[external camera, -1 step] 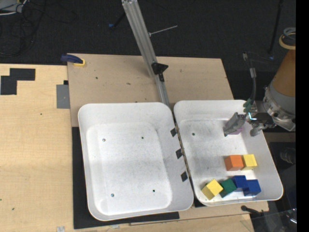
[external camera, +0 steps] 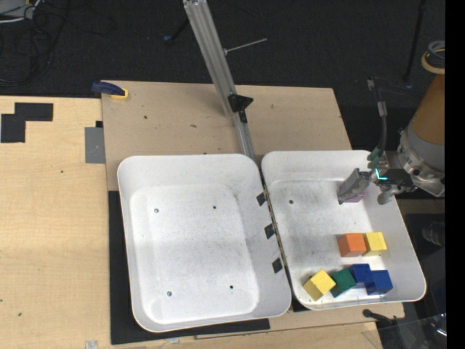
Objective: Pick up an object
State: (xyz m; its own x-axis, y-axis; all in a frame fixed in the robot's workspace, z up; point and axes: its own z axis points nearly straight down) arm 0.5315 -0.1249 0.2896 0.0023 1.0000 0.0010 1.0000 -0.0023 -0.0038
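Several small blocks lie in the right bin [external camera: 312,195]. An orange block [external camera: 353,244] touches a yellow block [external camera: 376,241] near the right wall. Along the front wall sit another yellow block [external camera: 317,284], a green block [external camera: 343,281] and a blue block [external camera: 372,278], bunched together. My gripper [external camera: 369,192] hangs over the bin's far right part, above and behind the orange block. It is open, and only white bin floor shows between its fingers [external camera: 354,186].
The left bin [external camera: 145,195] lies beside the right one, with black clips [external camera: 269,230] along the shared wall. A slanted metal rail [external camera: 218,64] rises behind the bins. The arm's orange band [external camera: 430,115] is at the right edge.
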